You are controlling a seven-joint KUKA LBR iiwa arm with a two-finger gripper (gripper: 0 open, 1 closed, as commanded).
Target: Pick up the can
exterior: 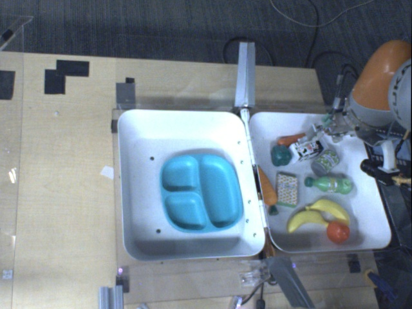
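Observation:
The can (326,161) is small and grey with a greenish label. It sits in the right bin (380,237), near the middle of its back half. My gripper (324,129) hangs over the bin's back right part, just behind the can and a little above it. The grey arm with its orange band (385,69) comes in from the right edge. Nothing shows in the gripper's grasp, and the can rests in the bin.
Around the can lie a white-and-red toy (306,149), a teal ball (280,154), a green bottle (329,185), a banana (317,214), a red fruit (338,232) and a patterned card (287,189). The left bin (138,237) holds a blue divided tray (199,192).

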